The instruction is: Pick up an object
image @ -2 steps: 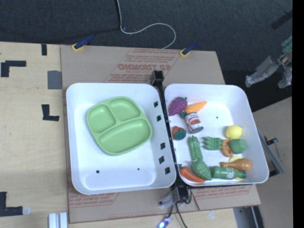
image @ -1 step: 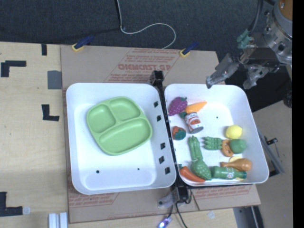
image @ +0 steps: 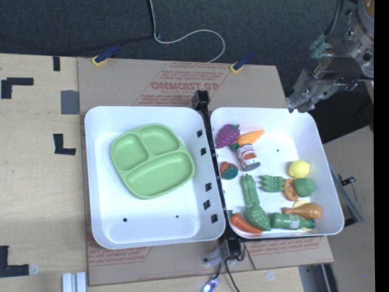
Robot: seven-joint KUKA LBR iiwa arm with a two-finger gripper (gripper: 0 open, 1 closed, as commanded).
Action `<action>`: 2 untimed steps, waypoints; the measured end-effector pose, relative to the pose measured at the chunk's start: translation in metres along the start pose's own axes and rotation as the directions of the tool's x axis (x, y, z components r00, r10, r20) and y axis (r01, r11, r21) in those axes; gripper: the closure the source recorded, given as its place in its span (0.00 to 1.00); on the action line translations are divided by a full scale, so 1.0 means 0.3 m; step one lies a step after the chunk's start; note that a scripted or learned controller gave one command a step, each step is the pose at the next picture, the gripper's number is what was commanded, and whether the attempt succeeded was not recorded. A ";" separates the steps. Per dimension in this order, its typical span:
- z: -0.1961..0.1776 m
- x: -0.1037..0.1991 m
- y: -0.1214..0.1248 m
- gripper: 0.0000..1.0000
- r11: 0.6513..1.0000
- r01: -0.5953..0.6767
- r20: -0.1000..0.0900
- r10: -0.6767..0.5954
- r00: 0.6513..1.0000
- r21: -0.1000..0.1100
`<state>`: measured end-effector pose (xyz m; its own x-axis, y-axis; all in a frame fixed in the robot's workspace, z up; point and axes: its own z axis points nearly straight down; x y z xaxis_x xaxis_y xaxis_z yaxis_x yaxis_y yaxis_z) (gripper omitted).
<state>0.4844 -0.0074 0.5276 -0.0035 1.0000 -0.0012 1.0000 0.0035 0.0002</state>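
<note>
While gripper (image: 299, 104) hovers just outside right bin (image: 316, 132) far corner, finger state unclear; touching nothing; toys lie below.

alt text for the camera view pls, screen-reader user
The gripper hangs above the back right corner of the right bin, which holds toy foods including a yellow lemon and purple grapes. The left bin holds a green divided plate.

The two shallow bins (image: 100, 181) are plain white, and the divided plastic plate (image: 152, 160) is pale green. The toy grape bunch (image: 227, 135) is purple, the round plastic lemon (image: 299, 168) yellow, the small can (image: 248, 156) red and white.
</note>
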 end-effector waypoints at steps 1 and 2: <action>-0.024 0.197 -0.002 1.00 1.000 0.003 -0.002 -0.003 1.000 0.000; 0.447 0.033 -0.007 1.00 1.000 -0.009 0.001 0.009 1.000 0.017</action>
<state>0.4822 0.0022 0.3936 0.0050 1.0000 -0.0026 0.9998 -0.0051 -0.0171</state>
